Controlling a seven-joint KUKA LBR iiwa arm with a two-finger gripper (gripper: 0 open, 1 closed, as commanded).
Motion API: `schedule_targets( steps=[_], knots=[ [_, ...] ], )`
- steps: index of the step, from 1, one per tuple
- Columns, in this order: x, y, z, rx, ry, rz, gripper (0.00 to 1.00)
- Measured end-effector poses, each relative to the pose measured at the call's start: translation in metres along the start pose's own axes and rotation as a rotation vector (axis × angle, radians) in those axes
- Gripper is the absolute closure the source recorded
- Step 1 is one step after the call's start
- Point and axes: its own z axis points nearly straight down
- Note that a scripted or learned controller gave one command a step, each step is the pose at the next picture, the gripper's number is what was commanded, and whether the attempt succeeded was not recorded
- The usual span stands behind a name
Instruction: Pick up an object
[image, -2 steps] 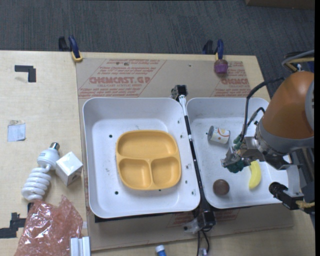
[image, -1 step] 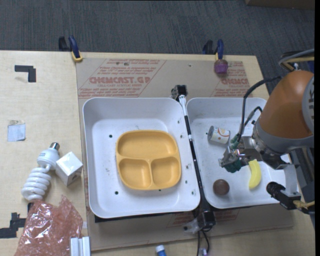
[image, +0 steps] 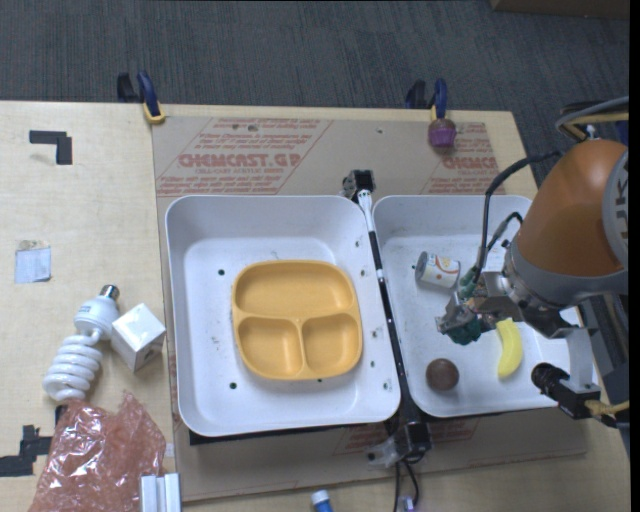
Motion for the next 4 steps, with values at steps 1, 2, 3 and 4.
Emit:
schedule_targets(
  steps=[1,2,3,4],
  knots=[
    [0.001,0.000,0.001,0.001,0.001,0.001,1.00],
    [0.014,0.000,-0.007,0.000,0.000,-0.002,1.00],
    [0.019,0.007,0.002,0.004,0.000,0.000,1.00],
    [0.011,-0.001,0.001,0.003,0.000,0.003,1.00]
  ],
)
